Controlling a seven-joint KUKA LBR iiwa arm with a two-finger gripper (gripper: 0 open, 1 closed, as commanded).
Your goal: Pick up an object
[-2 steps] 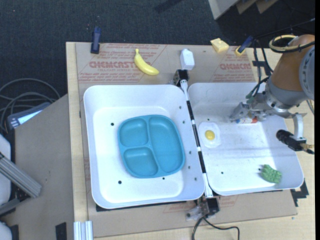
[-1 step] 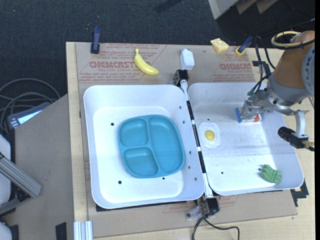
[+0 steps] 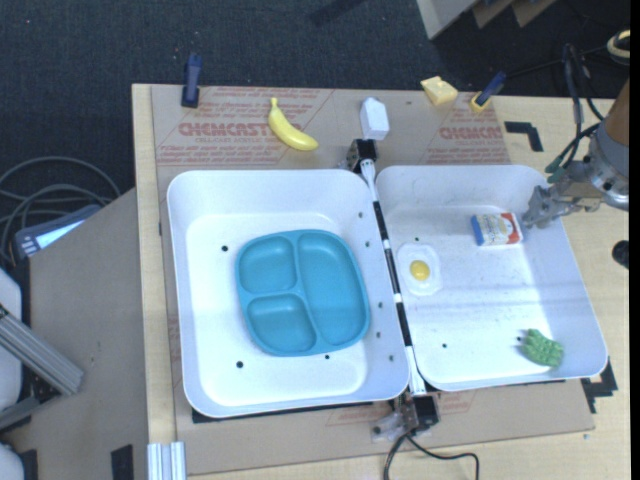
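The right bin (image 3: 560,268) holds three small things. A white, blue and red carton (image 3: 495,229) lies near its far right side. A toy fried egg (image 3: 419,269) rests by the bin's left wall, and a green leafy toy (image 3: 541,348) sits in the near right corner. My gripper (image 3: 541,206) reaches in over the bin's right rim. It hangs just to the right of the carton, with nothing seen in its grasp.
In the left bin (image 3: 200,218) lies a blue divided plate (image 3: 299,291). Behind the bins, on the board, are a toy banana (image 3: 290,128), a white block (image 3: 374,118), a yellow wedge (image 3: 438,90) and two blue clips (image 3: 190,78) (image 3: 487,90). Cables hang at the far right.
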